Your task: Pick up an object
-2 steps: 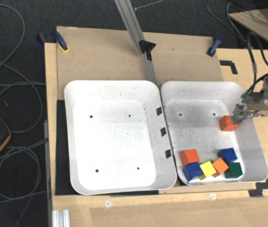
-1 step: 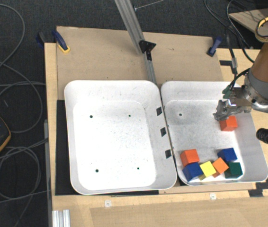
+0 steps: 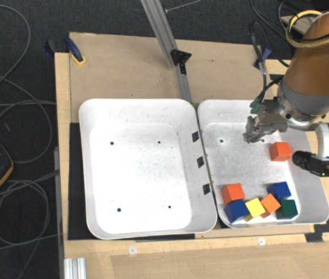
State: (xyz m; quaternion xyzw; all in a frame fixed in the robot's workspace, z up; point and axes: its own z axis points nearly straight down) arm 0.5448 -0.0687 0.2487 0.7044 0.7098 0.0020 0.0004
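The lone orange cube sits in the right bin, near its right wall and apart from the other blocks. It lies just to the right of and slightly below the gripper, which hangs over bare bin floor with nothing between its tips; whether the gripper is spread or pressed together cannot be told from this angle. The cube looks square, with no long axis to favour, so a short shift right and toward the near edge seems the deciding move. Counting blocks: three orange, two blue, one yellow and one green, seven altogether. Six cluster by the front rim. The left bin lies beside it.
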